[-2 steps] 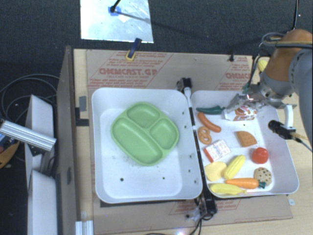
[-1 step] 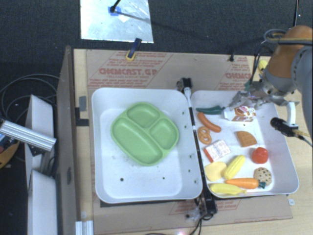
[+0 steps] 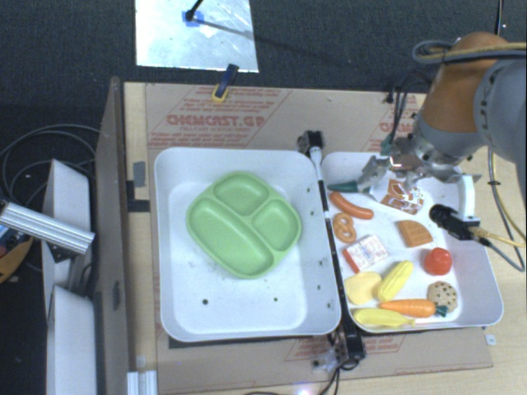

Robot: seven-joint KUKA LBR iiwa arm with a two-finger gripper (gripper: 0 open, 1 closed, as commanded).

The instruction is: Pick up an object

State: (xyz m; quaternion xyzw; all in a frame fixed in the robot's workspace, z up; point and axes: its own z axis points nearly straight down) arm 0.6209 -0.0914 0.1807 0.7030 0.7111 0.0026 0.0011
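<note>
The likeliest target is the small printed packet [image 3: 403,195] at the top of the right bin [image 3: 487,280], lying directly under the end effector [image 3: 394,168]. Whether it is touched or merely covered cannot be told. The end effector sits low over that corner, but how far it is open, and whether it has hold of anything, cannot be told from this slant.

Just below and toward the left of the end effector lie a sausage [image 3: 352,206] and a pretzel [image 3: 344,228]. Further below are a toast slice [image 3: 414,234], a red-and-white packet [image 3: 366,253], a tomato [image 3: 438,261], a corn cob [image 3: 395,279], a carrot [image 3: 406,308], a cookie [image 3: 442,295] and a banana [image 3: 381,318].

Well off to the left, the left bin [image 3: 189,303] holds a green divided plate [image 3: 244,223].

As judged, the approach is made; gripping and lifting remain.
</note>
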